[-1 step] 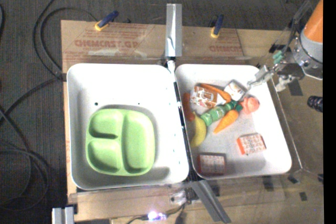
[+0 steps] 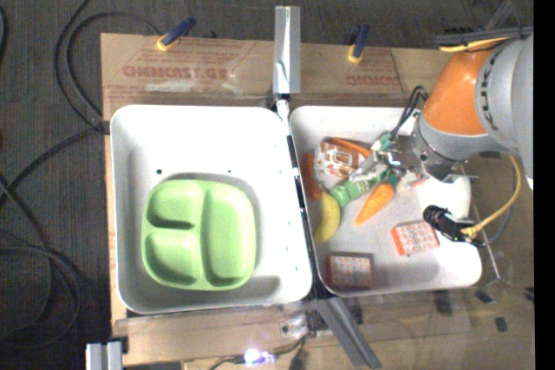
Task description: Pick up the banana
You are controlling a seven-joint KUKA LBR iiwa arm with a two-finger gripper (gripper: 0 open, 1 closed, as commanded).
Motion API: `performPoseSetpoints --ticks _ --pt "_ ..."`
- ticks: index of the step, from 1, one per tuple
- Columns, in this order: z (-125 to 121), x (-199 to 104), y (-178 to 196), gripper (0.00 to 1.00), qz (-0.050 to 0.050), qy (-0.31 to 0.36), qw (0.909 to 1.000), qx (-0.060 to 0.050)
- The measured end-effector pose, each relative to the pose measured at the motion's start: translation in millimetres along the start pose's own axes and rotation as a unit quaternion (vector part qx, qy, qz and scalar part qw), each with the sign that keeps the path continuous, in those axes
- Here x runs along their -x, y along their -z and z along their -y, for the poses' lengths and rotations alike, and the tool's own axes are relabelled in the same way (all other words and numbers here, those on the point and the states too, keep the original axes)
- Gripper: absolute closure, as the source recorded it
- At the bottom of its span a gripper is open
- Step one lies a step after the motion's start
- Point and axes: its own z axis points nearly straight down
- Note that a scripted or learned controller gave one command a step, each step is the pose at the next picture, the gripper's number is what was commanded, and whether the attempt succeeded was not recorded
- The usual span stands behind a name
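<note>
The yellow banana [image 2: 328, 219] lies against the left wall of the right bin [image 2: 451, 273], curved along the divider. My gripper [image 2: 392, 157] hangs over the middle of that bin, up and to the right of the banana, above the top end of an orange carrot [image 2: 375, 200] and a green bottle-like item [image 2: 355, 187]. It is well apart from the banana. The grey arm with its orange band [image 2: 460, 100] reaches in from the right.
A snack packet [image 2: 340, 157] lies at the back of the right bin, a red-and-white box [image 2: 414, 237] at the front right, and a brown box [image 2: 349, 270] at the front. The left bin [image 2: 130, 152] holds a green divided plate [image 2: 201, 231].
</note>
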Motion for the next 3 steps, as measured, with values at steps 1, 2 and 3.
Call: performPoseSetpoints --ticks 1,2,3 --pt "25.2 -24.5 -17.8 0.0 0.002 -0.032 0.9993 0.022" --pt "28.0 -31.4 -20.8 0.0 0.002 -0.034 0.9989 0.031" --pt "44.9 -40.9 -36.7 0.0 0.006 0.116 0.9932 0.007"
